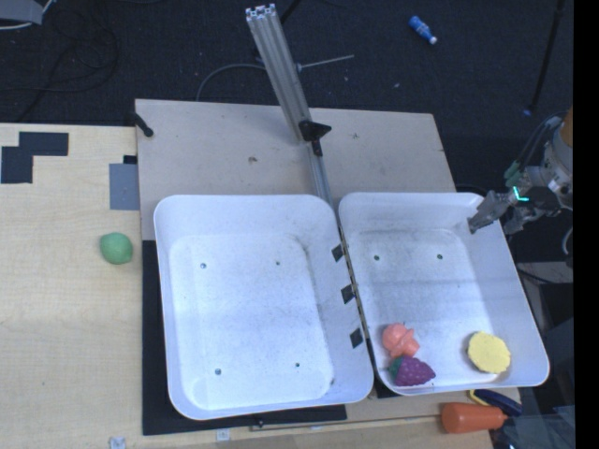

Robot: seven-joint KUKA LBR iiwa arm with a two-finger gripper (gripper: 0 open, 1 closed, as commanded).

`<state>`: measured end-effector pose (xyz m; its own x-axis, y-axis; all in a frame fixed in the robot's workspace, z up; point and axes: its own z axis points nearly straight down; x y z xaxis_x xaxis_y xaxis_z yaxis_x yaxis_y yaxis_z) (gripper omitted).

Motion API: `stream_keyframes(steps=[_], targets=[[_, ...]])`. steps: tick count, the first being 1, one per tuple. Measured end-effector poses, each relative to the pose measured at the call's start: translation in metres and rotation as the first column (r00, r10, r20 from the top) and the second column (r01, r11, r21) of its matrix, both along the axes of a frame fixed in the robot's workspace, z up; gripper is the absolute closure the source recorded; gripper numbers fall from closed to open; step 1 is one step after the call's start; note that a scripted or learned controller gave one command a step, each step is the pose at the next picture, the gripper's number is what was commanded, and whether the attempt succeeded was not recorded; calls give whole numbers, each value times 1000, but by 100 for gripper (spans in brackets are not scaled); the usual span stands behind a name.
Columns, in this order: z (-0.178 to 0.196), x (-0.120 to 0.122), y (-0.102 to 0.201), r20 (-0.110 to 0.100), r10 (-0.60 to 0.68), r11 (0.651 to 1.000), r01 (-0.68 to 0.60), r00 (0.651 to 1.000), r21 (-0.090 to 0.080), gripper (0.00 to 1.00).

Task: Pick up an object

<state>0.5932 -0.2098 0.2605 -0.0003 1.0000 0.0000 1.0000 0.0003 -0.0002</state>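
The right bin [440, 227] holds three small objects along its near side: an orange-pink toy [401, 339], a purple grape bunch [413, 371] just below it, and a yellow round piece [489, 352] near the right corner. My gripper [493, 211] hangs at the bin's far right corner, over the rim, well away from all three objects. Nothing shows between its dark fingers.
The left bin [245, 307] sits beside the right one. A green ball [116, 248] lies on the wooden bench to the left. An orange object [471, 417] rests outside the right bin's near edge. A metal post [284, 68] rises behind the bins.
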Motion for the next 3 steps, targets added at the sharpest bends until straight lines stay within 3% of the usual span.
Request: stream_keyframes(steps=[1,2,3], targets=[[0,0,0,0,0,1000,0,1000,0,0],[-56,-7,8,-5,1,1000,-1,1000,1,0],[-106,1,5,-4,0,1000,0,1000,1,0]])
